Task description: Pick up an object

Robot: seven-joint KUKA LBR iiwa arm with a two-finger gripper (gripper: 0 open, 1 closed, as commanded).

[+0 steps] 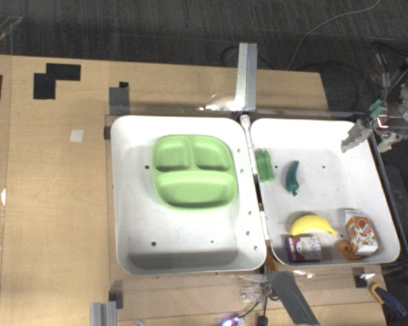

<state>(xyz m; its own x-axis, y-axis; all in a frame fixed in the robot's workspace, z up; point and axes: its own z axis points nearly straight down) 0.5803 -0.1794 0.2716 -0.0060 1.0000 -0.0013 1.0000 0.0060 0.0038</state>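
The gripper [353,138] hangs at the right bin's [326,131] 1 o'clock corner, just over the rim, with the arm [401,114] behind it off the bench's right side. Whether it is spread or pressed together I cannot tell; nothing is seen between its tips.

No one object is named, so the nearest loose one is the likely target: the dark green pepper [292,177], lying near the bin's centre-left. From the gripper it lies toward 8 o'clock, fairly near, with bare bin floor between. Its long axis runs about 12 to 6, slightly tilted, the thicker end low. A pinch across its short width, roughly 3 to 9, looks the natural fit.

A light green block [264,165] lies against the bin's left wall, long axis also 12 to 6, just beside the pepper at its 9 o'clock.

The rest crowd the 6 o'clock edge: a banana [313,224], long axis near 9 to 3, a dark can [304,248] touching below it, and a red-and-white carton [360,235] at 5 o'clock.

The left bin [132,236] holds a green tray [194,170], well apart.
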